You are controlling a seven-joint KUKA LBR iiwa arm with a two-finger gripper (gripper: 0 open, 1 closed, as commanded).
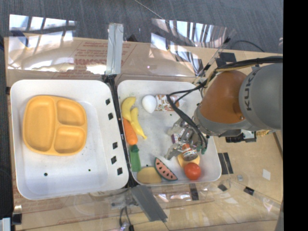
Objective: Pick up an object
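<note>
My gripper is low in the right bin, near its lower right part. Right under it lies a small can on top of an orange-yellow piece. A red tomato sits just below those, and a watermelon slice lies to their left. Whether the gripper holds anything is hidden by the wrist and cables.
Along the right bin's left side lie a banana, a carrot, a green piece and a yellow fruit. A white egg and a lying packet sit at the top. The left bin holds an orange divided plate.
</note>
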